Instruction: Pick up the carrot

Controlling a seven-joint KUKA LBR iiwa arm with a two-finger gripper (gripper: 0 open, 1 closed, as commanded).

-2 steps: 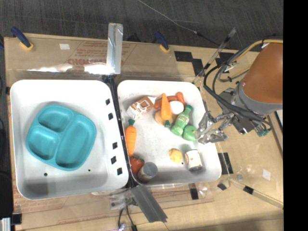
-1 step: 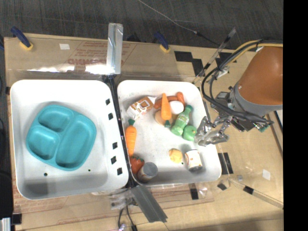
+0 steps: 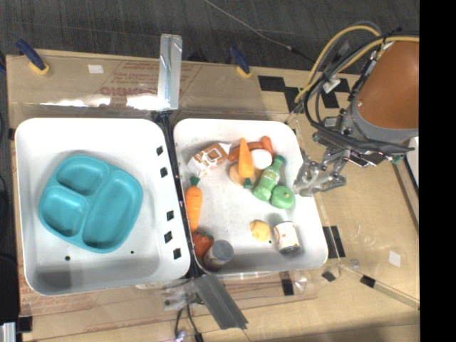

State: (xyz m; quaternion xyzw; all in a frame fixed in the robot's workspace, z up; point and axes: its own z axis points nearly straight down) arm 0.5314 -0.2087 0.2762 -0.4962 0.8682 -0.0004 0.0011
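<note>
Tool (image 3: 318,179) hangs just outside right bin's (image 3: 311,228) right rim, holding nothing, finger spacing can't tell; carrot (image 3: 193,203) lies lengthwise against that bin's left wall, so approach from above, aligned across its width, avoiding tomato (image 3: 202,242) below.

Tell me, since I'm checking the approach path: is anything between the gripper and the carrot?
Yes. The gripper sits over the right bin's right rim; the carrot lies by the left wall. The green bottle and green pepper lie between them.
</note>
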